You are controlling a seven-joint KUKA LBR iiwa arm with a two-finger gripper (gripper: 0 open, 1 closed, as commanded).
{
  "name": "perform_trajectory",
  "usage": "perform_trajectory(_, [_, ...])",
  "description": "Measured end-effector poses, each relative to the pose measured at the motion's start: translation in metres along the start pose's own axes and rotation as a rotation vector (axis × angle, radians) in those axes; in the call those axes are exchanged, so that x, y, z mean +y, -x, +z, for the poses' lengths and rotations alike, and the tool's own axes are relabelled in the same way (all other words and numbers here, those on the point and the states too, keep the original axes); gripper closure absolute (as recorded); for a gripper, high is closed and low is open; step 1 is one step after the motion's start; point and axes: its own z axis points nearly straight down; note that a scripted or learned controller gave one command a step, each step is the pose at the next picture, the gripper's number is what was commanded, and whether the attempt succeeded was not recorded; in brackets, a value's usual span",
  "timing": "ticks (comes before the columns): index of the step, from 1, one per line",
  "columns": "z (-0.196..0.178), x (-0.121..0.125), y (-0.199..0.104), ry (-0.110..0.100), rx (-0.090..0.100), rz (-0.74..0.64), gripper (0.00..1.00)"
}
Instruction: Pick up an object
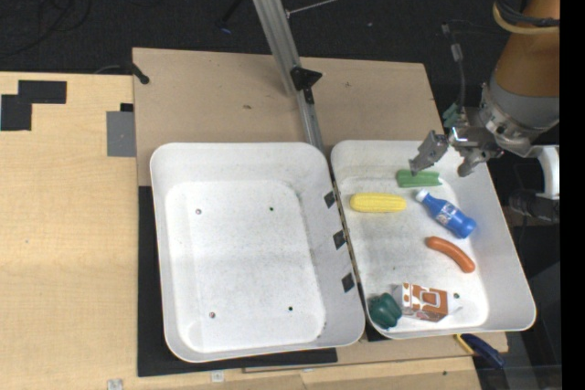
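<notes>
**Mia:** Toys sit in the right bin (512,306). Which ones are at the front?

**Ben:** At the front edge of the right bin there is a dark green lump (385,310). A little orange and white box (426,301) lies just beside it, and the two look like they touch.

**Mia:** What comes after that?

**Ben:** Farther back in the right bin lies an orange sausage (450,253), tilted. Past it is a blue bottle (448,214) with a white cap, lying on its side.

**Mia:** And the yellow one?

**Ben:** That is a corn cob (377,204). It lies flat near the left wall of the right bin, about as far back as the bottle.

**Mia:** Is there more behind it?

**Ben:** Yes, a flat green piece (420,179) lies near the back of the right bin, between the corn and the bottle but farther away.

**Mia:** Where is the gripper (450,157)?

**Ben:** It hangs over the back part of the right bin. Its two fingers are spread apart and nothing is between them. One finger (427,152) is right above the green piece. I cannot tell if it touches it.

**Mia:** What about the left bin (164,196)?

**Ben:** It sits right next to the right bin, side by side. Behind both bins a grey metal bar (274,23) leans away.
</notes>
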Motion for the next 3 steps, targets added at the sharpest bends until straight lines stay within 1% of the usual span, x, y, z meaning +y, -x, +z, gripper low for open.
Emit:
perform_trajectory(1, [-0.003,0.001,0.0,0.005,-0.001,0.0,0.0])
perform_trajectory(2, [0.058,0.001,-0.008,-0.001,0.0,0.002,0.0])
perform_trajectory(3, [0.115,-0.01,-0.011,-0.002,0.0,0.001,0.0])
